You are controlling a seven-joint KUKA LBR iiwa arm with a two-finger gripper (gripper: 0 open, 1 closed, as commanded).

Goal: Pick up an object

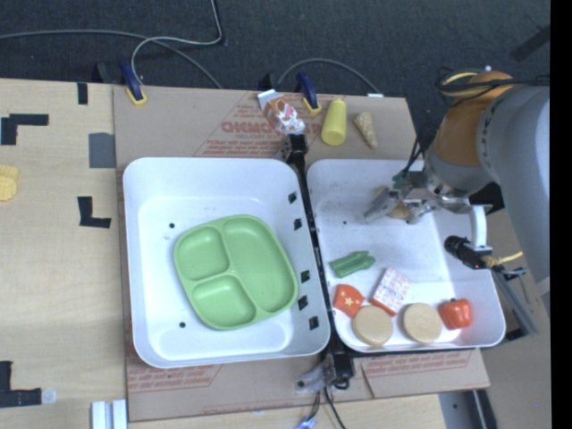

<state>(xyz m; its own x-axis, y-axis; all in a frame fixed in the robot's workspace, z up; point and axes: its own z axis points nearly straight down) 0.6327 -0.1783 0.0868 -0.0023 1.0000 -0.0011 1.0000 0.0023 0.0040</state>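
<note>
The grey arm with its orange band reaches in from the right, and its two-finger gripper (380, 209) hangs low over the upper part of the right shallow white bin (357, 179), fingers pointing left and spread apart with nothing between them. The objects to pick lie along that bin's near edge: a green bean-like pod (351, 262) near the middle, below it a red tomato-like piece (348, 299), a small pink-and-white patterned packet (391, 290), two round tan biscuit-like discs (373, 325) side by side, and a red pepper-like piece (457, 313) at the right corner. All sit well apart from the gripper. The left shallow white bin (147, 186) holds a light green three-compartment plastic plate (234, 270). Beyond the bins, on the cardboard, stand a yellow bottle-shaped toy (333, 121) and a tan cone-shaped piece (366, 129)
</note>
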